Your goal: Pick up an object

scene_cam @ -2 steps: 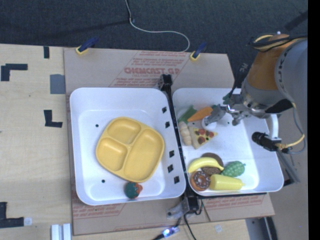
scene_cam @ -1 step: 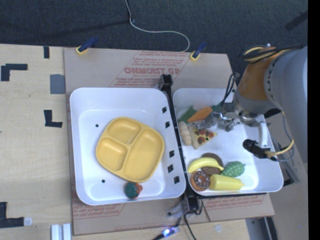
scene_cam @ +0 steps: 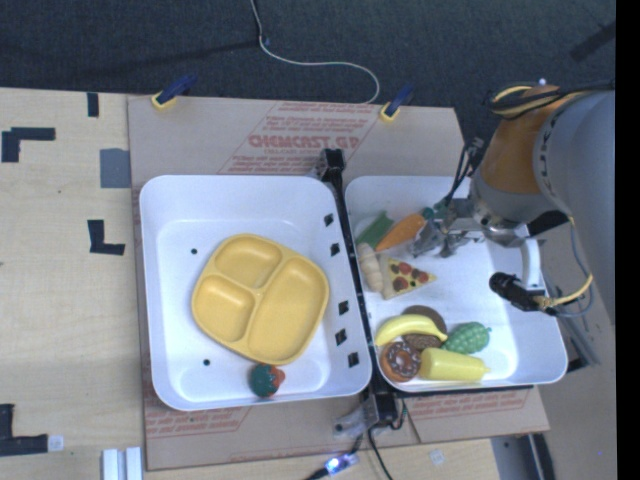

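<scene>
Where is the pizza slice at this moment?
The pizza slice lies in the right bin, near its left wall, just below the carrot and above the banana.

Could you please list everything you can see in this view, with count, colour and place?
Bins: two, white, side by side on the bench.
Divided plate: one, yellow, left bin.
Small ball: one, green and red, left bin, near edge.
Carrot: one, orange, right bin, far side.
Pizza slice: one, right bin, middle.
Banana: one, yellow, right bin.
Donut: one, brown, right bin, near edge.
Yellow block: one, beside donut.
Green piece: one, right bin.
Arm: one, grey and orange, right.
Pincer: one, by the carrot.
</scene>
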`<state>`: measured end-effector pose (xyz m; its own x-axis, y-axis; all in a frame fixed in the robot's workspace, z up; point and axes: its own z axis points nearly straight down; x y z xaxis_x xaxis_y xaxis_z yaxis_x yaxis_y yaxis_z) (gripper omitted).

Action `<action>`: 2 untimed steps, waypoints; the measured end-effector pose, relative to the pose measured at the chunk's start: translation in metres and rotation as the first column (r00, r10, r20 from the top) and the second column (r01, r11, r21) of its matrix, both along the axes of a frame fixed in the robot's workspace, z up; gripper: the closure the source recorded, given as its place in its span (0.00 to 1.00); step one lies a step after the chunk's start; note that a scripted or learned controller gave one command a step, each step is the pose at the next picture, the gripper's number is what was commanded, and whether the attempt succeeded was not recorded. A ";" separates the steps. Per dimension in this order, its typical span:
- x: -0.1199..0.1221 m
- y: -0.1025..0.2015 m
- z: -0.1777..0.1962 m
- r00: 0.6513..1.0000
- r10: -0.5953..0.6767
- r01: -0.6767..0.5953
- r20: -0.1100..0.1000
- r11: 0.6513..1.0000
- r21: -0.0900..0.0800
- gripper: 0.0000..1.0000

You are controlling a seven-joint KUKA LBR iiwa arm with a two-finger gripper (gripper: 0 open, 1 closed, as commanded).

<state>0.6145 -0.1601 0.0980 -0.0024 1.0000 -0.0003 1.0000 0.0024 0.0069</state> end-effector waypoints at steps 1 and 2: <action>-0.004 0.004 0.061 1.000 -0.001 0.001 -0.005 1.000 0.000 1.00; -0.002 0.015 0.114 1.000 0.001 -0.001 -0.004 1.000 0.000 1.00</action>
<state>0.6124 -0.1451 0.2123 -0.0029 1.0000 0.0000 1.0000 0.0029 0.0029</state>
